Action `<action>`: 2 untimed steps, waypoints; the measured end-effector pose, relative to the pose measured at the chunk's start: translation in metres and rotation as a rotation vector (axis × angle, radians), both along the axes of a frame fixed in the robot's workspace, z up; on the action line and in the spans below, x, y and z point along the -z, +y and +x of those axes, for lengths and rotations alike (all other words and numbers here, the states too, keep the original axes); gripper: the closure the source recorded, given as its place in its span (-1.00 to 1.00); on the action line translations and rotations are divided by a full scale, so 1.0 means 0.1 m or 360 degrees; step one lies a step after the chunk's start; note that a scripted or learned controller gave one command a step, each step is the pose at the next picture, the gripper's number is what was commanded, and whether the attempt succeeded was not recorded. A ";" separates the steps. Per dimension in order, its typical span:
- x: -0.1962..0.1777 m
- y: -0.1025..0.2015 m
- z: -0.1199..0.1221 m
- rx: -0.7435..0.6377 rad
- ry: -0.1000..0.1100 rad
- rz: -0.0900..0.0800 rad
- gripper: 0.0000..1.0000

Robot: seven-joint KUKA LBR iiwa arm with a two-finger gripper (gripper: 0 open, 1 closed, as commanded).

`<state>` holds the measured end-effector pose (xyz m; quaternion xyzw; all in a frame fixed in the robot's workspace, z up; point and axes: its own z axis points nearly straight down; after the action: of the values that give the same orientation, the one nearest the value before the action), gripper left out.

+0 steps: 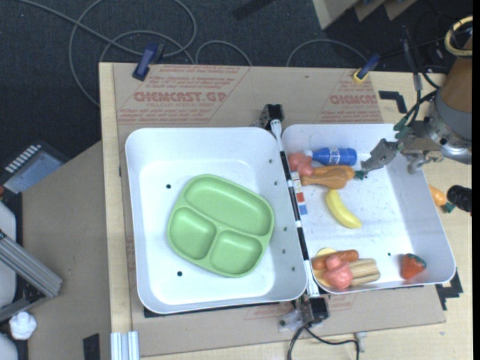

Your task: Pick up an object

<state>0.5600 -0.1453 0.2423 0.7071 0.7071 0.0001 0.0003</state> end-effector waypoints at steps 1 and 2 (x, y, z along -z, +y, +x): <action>1.17 0.48 0.14 -0.0001 0.0006 0.0002 -1.00; 1.58 0.36 0.01 0.0002 0.0005 0.0002 -1.00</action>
<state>0.5612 -0.1096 0.0840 0.7074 0.7068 -0.0008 -0.0012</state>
